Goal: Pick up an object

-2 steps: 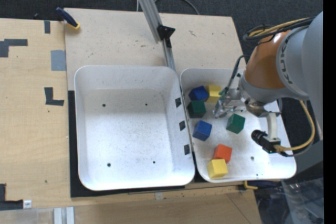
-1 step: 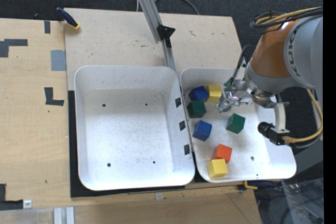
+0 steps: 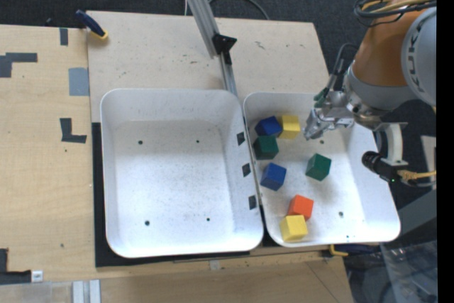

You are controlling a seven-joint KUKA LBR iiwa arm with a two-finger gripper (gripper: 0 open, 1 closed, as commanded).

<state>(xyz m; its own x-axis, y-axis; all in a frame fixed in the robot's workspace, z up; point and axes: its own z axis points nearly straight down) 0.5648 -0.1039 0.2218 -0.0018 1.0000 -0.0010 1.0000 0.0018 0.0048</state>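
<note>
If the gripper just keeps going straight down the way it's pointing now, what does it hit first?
Most likely bare floor of the right bin. The gripper points down between the yellow cube and the green cube, though depth from this slanted view is uncertain.

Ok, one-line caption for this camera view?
Gripper over the right bin of coloured blocks, near a yellow block; nothing visibly held.
</note>
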